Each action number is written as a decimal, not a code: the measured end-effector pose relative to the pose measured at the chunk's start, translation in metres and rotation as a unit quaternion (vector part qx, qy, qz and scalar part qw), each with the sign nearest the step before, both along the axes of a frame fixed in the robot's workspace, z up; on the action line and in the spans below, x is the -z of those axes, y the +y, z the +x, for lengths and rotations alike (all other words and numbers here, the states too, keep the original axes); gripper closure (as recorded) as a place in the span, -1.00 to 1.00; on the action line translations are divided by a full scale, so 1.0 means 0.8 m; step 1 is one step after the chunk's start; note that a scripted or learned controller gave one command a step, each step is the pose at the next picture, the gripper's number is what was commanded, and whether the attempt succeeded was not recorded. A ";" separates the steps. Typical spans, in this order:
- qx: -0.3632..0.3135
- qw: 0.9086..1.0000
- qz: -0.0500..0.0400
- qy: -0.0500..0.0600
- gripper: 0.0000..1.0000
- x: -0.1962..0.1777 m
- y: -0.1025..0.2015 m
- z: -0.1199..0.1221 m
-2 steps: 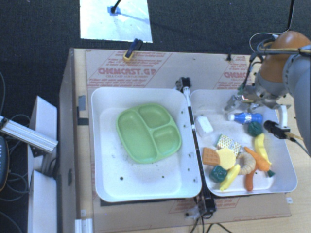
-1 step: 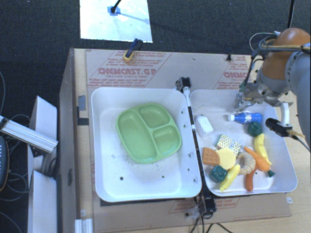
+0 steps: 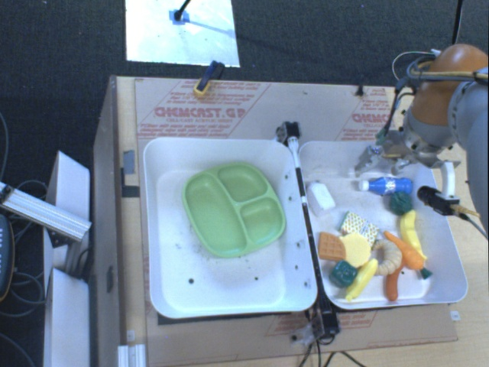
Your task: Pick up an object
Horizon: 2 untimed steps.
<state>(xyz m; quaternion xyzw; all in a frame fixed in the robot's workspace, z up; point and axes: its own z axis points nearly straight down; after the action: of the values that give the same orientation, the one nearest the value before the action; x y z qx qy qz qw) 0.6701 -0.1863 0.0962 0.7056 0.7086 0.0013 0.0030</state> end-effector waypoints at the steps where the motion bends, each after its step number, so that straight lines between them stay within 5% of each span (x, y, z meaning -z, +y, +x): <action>1: 0.000 1.000 0.001 0.002 -1.00 0.014 0.030 -0.001; 2: 0.000 1.000 0.001 0.002 -1.00 0.014 0.031 -0.001</action>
<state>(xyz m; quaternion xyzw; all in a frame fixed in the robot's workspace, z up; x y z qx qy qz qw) 0.6692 -0.1616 0.0852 0.7059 0.7083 0.0008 0.0010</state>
